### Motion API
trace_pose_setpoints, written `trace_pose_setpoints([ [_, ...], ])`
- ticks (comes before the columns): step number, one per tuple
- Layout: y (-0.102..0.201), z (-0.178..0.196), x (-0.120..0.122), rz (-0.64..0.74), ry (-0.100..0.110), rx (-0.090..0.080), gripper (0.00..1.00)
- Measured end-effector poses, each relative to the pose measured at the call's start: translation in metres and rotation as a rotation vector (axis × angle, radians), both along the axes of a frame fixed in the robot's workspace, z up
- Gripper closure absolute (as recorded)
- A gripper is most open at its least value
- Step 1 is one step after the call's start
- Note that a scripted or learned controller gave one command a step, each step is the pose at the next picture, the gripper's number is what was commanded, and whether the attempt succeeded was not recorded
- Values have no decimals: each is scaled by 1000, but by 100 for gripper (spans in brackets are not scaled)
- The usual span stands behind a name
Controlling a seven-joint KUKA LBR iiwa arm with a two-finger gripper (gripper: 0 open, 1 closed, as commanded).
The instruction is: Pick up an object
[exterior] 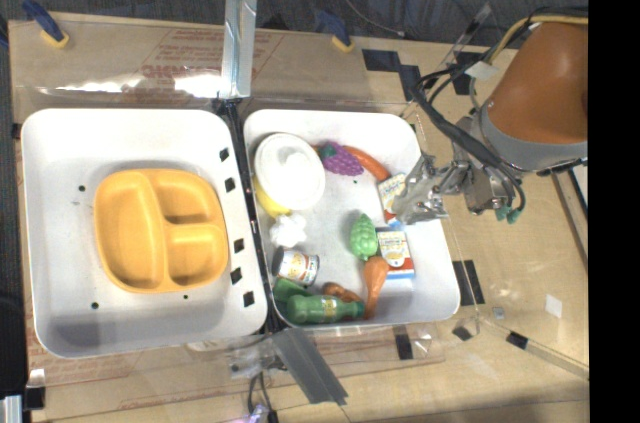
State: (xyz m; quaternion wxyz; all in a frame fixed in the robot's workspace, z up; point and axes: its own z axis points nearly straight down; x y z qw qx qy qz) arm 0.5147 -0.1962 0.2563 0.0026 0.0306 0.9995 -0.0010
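The arm reaches in from the right, and its gripper [418, 196] hangs over the right edge of the right bin [420, 136], just above a small carton [396, 251] with a red and blue label that lies against the bin's right wall. Whether the jaws are apart or together cannot be told from this slant; nothing is seen between them.

The nearest candidates are the carton, a green toy vegetable [363, 236] and a toy carrot [373, 279] just beside it. All look like light play-food pieces. The carton is probably stiff enough to be pinched across its narrow sides, though its flat faces may be slick. The green piece is rounded and could squirt out unless taken across its middle. The carrot tapers, so its thicker end offers the surer hold.

Farther left lie a white lidded cup [289, 168], a small can [297, 265] and a green bottle [318, 308]. The left bin [50, 211] holds a yellow divided tray [160, 229].
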Motion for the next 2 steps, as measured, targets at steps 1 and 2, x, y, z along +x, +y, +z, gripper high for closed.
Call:
trace_pose_setpoints([
  [1,26,-73,-38,-180,7,3,100],
  [2,57,-164,-36,112,1,2,100],
])
